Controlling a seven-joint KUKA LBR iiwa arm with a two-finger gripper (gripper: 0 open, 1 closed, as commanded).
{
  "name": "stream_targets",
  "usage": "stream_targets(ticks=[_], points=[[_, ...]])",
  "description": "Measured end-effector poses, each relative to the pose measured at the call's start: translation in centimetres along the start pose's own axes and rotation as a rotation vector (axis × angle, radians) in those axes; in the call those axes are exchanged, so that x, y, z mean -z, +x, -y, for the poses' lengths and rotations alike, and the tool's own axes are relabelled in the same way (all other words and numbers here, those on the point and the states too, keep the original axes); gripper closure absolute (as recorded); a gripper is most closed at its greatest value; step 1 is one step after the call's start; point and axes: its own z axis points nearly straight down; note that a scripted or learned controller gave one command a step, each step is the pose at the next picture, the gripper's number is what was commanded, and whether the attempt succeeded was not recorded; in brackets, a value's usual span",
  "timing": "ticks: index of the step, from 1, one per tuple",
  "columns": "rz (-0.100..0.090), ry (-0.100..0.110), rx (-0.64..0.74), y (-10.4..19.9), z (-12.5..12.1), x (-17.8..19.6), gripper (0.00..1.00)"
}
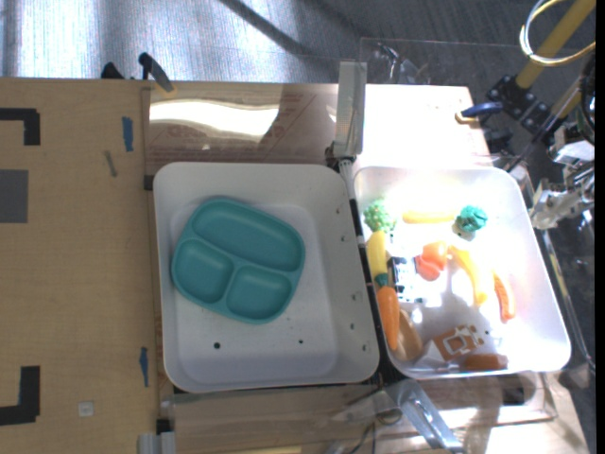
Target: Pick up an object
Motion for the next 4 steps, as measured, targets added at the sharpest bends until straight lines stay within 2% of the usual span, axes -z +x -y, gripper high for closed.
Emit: stream_targets(ticks=[1,2,3,4], points=[[0.004,0.008,-0.004,-0.2,0.2,1.2,1.0],[-0.001,-0.012,0.148,-5.4,6.4,-0.5,1.0],[-0.001,-0.016,0.474,-1.2,6.0,-1.7,1.0],[0.004,-0.006,0.472,-1.5,6.2,-0.4,1.0]])
